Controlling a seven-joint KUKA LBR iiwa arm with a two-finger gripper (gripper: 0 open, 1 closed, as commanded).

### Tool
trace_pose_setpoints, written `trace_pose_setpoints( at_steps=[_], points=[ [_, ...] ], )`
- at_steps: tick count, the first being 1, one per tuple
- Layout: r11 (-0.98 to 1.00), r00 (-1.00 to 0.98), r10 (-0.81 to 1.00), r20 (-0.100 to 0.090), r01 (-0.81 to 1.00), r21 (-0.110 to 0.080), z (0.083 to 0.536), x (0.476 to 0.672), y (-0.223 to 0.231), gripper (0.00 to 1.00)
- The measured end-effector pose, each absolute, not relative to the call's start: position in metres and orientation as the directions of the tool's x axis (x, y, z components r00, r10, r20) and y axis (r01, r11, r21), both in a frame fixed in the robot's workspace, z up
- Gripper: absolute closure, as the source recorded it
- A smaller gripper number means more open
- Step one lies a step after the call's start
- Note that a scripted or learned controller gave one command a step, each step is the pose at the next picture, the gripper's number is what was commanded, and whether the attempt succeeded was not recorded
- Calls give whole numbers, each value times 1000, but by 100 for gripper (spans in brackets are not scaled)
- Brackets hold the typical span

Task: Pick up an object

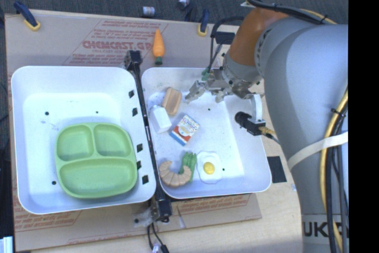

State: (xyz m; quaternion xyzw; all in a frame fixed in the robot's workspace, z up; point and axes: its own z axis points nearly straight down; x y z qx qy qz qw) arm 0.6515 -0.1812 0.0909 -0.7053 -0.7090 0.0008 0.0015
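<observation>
The end effector [204,90] hangs open and empty just right of the tan, wedge-shaped bread [172,101] in the right bin [251,157].

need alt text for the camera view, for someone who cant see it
A grey robot arm reaches from the right, its gripper open above the right bin beside a bread slice. That bin also holds a small carton, fried egg and shrimp; the left bin holds a green divided plate.
</observation>
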Motion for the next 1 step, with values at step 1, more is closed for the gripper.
trace_pose_setpoints(
  at_steps=[1],
  points=[
    [13,-13,1000,0,1000,-3,102,653,-180,100]
  ],
)
